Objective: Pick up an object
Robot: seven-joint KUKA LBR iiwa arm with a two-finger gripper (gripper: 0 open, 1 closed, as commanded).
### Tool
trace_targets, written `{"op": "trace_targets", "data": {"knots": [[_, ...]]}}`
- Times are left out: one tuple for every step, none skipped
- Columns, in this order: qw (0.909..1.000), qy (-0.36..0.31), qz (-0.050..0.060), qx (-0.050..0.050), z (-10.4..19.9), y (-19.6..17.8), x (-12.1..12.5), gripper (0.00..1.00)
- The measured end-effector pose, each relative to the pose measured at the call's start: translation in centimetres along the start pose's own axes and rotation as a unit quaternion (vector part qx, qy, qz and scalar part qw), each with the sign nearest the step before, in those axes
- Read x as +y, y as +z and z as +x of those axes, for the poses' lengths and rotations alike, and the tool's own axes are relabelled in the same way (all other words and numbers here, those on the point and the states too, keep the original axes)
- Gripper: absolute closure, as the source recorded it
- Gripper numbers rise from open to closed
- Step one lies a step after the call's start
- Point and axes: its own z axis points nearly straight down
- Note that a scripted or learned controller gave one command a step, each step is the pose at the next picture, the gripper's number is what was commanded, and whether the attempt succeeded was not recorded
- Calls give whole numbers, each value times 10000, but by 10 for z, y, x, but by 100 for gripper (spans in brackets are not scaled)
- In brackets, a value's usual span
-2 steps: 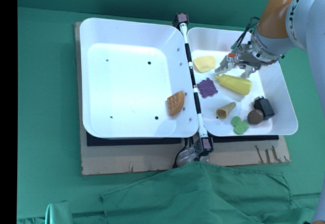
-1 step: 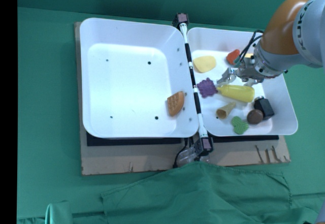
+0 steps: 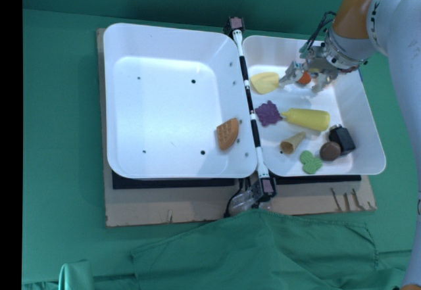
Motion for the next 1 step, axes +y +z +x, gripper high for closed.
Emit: {"op": "trace_targets", "data": {"knots": [[10000, 22, -29, -8, 24, -3, -74, 0]]}}
